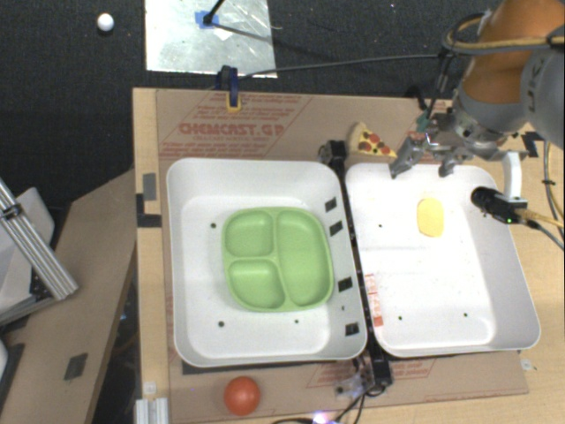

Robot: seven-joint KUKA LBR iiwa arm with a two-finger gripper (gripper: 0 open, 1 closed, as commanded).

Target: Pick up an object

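The yellow object (pixel 430 216), a small rounded oblong, lies flat in the upper middle of the right bin (pixel 459 325), right of the frame's centre. Nothing touches it. The gripper (pixel 423 163) hangs above the far rim of that bin, up and a little left of the yellow object and apart from it; its two dark fingers are spread, so the jaws stand released with nothing between them. The arm (pixel 508 51) comes in from the upper right of the frame, its orange band topping the grey wrist.

A slice of toy pizza (pixel 372 141) rests on the cardboard just beyond the right bin's far left corner, near the gripper's left finger but outside the bin. The left bin (pixel 194 325) sits in the middle of the frame and holds a green divided tray (pixel 277 259) with three compartments, lying flat near its centre. The two bins meet side by side along a dark seam. Both stand on a sheet of brown cardboard (pixel 256 122) printed with red lettering, laid on the worktop.

At the lower left of centre, in front of the left bin, an orange ball (pixel 241 395) sits on the cardboard. A small white ball (pixel 106 22) lies on the dark surface at the upper left of the frame, beside a shiny silver sheet (pixel 177 25).
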